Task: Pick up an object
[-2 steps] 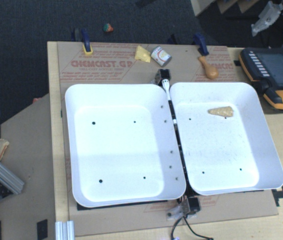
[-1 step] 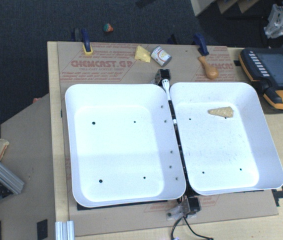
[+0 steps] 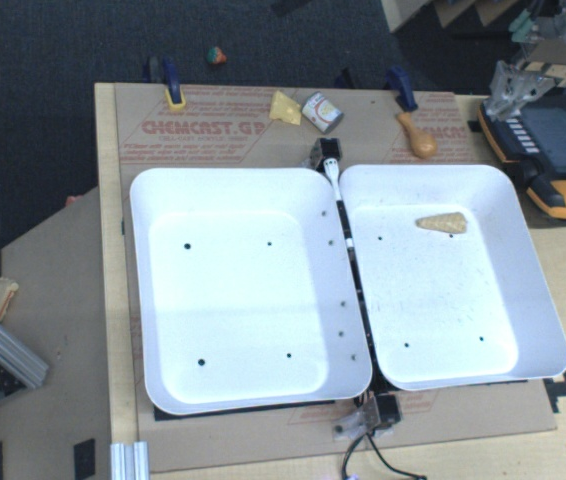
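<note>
- The bench [image 3: 263, 118], a cardboard-faced board, is carrying two shallow white bins side by side, held down by blue clamps [image 3: 173, 83] along its far edge.
- The left bin [image 3: 153, 268] is lying bare; the right bin [image 3: 523, 298] is holding the one likely target.
- That target, a tan, bread-like piece [image 3: 442, 223], is resting flat in the right bin's far half, well apart from the walls.
- The claw's state cannot be told.
- Risk, as judged: the piece is lying low and tapered, so a descending grasp could be sliding off it or closing above it.
- Beyond the bins, a yellow wedge [image 3: 285, 108], a small box [image 3: 322, 112] and a brown wooden piece [image 3: 417, 136] are sitting on the board, obstructing nothing.
</note>
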`<state>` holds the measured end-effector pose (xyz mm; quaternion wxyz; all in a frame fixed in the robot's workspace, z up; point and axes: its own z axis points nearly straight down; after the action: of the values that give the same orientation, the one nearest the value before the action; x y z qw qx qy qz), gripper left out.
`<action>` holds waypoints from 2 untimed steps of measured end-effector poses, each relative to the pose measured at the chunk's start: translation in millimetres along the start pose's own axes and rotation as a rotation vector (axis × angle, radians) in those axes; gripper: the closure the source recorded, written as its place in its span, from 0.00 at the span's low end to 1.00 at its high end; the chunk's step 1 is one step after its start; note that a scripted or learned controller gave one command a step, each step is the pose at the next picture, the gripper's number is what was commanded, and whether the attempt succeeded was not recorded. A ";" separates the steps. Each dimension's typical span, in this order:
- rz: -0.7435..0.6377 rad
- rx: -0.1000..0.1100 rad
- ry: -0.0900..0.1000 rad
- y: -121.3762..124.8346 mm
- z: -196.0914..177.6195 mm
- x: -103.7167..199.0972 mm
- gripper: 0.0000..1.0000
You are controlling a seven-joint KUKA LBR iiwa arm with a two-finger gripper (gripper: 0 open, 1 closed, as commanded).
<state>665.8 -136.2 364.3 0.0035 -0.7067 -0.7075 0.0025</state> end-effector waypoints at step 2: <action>-0.012 -0.002 0.005 0.5 84.8 192.3 1.00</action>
<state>665.4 56.1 279.8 0.0044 -0.7024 -0.7118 0.0000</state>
